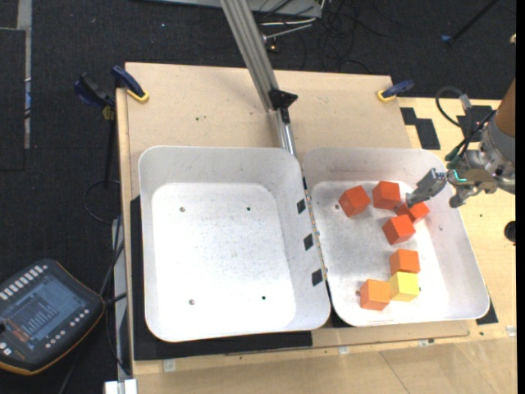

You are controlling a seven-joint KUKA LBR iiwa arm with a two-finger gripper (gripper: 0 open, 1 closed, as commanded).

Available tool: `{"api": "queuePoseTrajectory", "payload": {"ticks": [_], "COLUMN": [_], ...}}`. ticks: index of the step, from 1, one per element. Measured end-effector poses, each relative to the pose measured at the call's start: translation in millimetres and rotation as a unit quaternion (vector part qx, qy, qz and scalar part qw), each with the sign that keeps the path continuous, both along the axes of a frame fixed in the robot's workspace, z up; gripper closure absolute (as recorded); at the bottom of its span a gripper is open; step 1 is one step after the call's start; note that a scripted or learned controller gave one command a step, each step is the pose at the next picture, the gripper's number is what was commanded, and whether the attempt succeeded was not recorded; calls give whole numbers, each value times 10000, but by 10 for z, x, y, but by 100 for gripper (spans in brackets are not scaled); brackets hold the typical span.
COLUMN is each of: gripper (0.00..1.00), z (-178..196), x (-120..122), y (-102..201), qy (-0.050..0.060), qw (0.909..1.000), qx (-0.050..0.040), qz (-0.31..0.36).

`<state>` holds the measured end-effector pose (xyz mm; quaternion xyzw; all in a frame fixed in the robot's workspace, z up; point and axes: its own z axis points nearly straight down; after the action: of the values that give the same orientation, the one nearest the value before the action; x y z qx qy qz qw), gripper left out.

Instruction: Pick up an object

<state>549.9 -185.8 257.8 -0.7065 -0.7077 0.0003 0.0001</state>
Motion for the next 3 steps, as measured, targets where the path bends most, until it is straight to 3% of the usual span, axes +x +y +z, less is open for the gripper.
{"api": "queuePoseTrajectory", "payload": {"ticks": [1, 3], "gripper": [0, 0], "z": [1, -1078], "x": [0, 37], "y": [-1, 88], "qy": [-2, 29], "qw": [10000, 10000], "qx": [-1, 8], "qz": [-4, -7]}}
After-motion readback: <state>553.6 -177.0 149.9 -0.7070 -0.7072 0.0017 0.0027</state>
